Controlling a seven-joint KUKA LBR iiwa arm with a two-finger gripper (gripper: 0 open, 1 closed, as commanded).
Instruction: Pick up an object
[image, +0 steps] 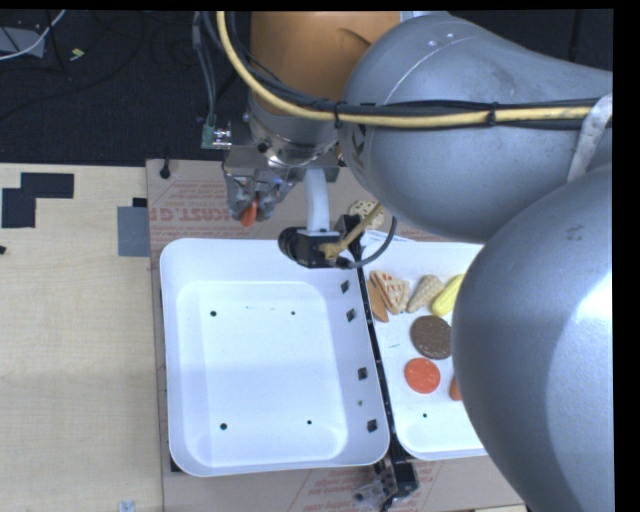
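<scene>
- Pale wood-grain bench (70, 330) on the left, a cardboard sheet (195, 212) laid over it, dark clutter behind, and two white bins side by side on the cardboard.
- The pickings are all in the right bin (420, 437). A brown disc (432, 337) lies flat near the middle, with a red disc (422, 376) just below it.
- Along that bin's far side sit a tan wedge (389, 293), a pale cone (425, 292) and a yellow piece (448, 295), packed close together.
- The big grey arm (480, 120) hangs over the rest of that bin and covers it.
- The left bin (260, 370) sits right against the right bin at their shared wall.
- The gripper (255, 195) hangs over the cardboard just beyond the left bin's far rim, well apart from every one of those things.
- How far open the gripper is, I cannot tell from this angle.
- An orange-red speck (247, 211) shows at its lower end. Whether that is part of the tool or something carried, I cannot tell either.
- My call: this is the set-up step, with no approach to an object begun and no hold that I can confirm.
- The next move calls for a swing toward the right bin, squaring up over one target, then a straight drop.
- The two discs have clear floor around them but lie flat, so they would be tricky to pinch. The wedge and cone stand taller but crowd each other.
</scene>
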